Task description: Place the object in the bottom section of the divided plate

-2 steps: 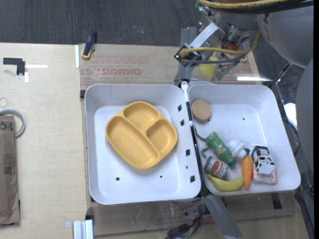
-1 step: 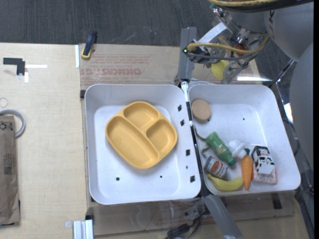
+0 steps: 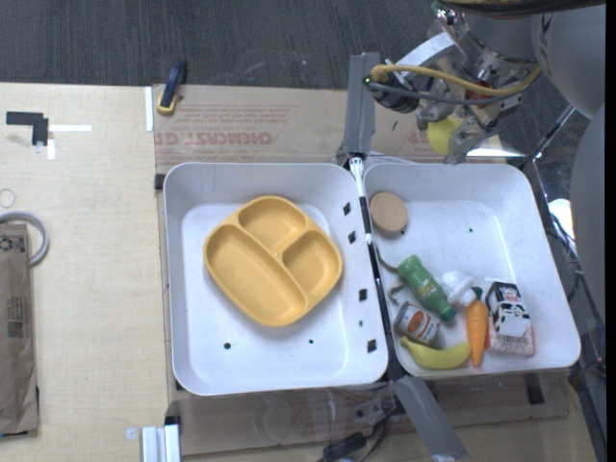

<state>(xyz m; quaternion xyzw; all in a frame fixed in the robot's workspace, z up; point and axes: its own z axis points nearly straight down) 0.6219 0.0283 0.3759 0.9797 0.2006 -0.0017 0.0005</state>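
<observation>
Gripper [image 3: 450, 131] hangs over the right bin's [image 3: 520, 176] far rim with a yellow object [image 3: 439, 135] at its tip; you can't tell how wide it's open or whether it grips the object, since cables and wrist hide it. That object is half covered, its shape unclear. Cardboard [image 3: 231, 123] behind the bins reads reversed, roughly "CHEMCIS". The carton [image 3: 507, 320] label is too small to read. Plate [image 3: 273, 259] is yellow, three sections, in the left bin [image 3: 192, 335].
</observation>
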